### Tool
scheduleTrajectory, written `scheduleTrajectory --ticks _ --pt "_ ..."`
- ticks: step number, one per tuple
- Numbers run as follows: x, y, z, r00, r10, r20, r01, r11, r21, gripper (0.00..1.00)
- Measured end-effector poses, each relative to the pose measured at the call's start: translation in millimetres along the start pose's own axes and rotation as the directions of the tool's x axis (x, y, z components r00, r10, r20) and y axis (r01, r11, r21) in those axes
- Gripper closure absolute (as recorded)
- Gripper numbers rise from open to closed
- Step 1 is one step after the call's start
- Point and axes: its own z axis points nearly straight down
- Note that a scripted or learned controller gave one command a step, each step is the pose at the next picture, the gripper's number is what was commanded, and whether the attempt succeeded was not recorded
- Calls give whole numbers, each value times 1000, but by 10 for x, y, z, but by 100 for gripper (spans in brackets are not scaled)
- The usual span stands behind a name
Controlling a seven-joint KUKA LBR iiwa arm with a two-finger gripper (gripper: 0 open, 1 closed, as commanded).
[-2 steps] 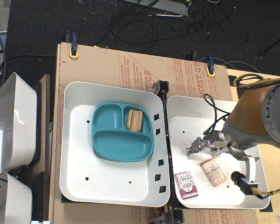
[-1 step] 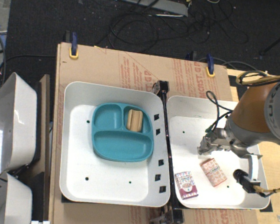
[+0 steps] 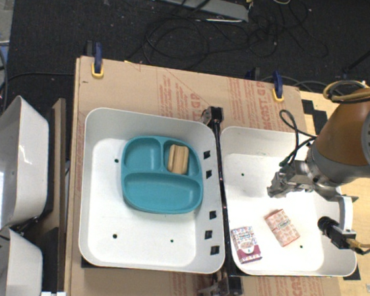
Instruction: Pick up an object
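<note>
I see the gripper (image 3: pixel 285 186) low over the right bin (image 3: pixel 258 146), just above a pink packet (image 3: pixel 281 227); whether it's spread or pinched, I cannot tell

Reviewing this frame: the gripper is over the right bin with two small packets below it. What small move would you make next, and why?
Probably shift the gripper toward the near edge and lower it over the pink packet, the closest item. It hangs over bare floor of the right bin, with nothing seen between its fingers. The other packet lies farther off, by the bin's left wall.
</note>
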Motion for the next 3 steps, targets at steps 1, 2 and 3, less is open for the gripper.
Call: scheduleTrajectory --ticks 1,2,3 --pt "105 5 -545 1000 -2 0 2 1000 -2 100" --pt "80 16 -974 1000 -2 1 2 1000 -2 100" --pt "78 31 -1430 1000 -2 1 2 1000 -1 100"
